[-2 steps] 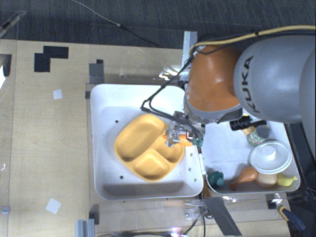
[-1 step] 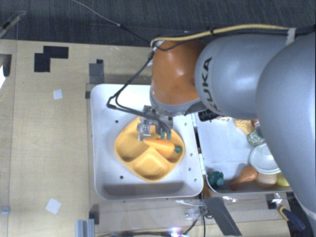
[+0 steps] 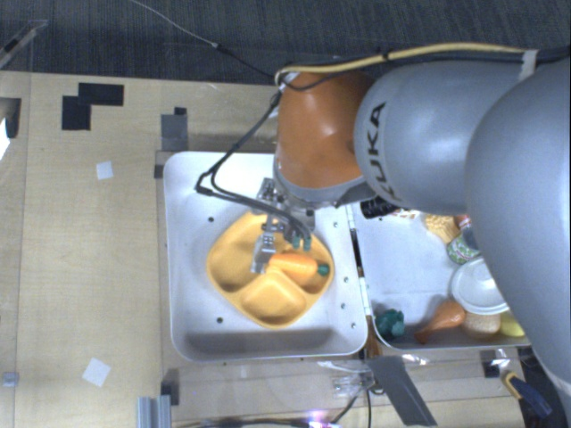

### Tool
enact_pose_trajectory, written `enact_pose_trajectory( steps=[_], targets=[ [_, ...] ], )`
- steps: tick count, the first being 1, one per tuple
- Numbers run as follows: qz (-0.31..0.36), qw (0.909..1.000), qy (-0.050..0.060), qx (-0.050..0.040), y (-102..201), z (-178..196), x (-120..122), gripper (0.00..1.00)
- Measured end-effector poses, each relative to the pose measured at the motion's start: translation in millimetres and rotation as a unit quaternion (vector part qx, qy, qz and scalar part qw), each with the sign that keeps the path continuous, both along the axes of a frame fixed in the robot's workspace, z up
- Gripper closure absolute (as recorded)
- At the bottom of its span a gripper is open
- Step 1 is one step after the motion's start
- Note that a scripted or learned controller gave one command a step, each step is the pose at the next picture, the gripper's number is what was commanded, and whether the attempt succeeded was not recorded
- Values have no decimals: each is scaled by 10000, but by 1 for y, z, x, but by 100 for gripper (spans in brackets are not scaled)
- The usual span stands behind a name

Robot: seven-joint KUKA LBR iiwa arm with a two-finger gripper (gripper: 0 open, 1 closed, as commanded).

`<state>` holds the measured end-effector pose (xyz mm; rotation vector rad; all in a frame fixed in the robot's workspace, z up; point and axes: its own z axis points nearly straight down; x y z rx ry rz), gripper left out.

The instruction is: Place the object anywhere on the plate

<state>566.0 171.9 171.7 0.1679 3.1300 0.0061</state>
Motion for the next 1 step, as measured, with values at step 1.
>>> enact_pose_trajectory(
  steps=[1],
  targets=[
    [1333,9911,4,-8,25,-44,-44,0]
  ],
)
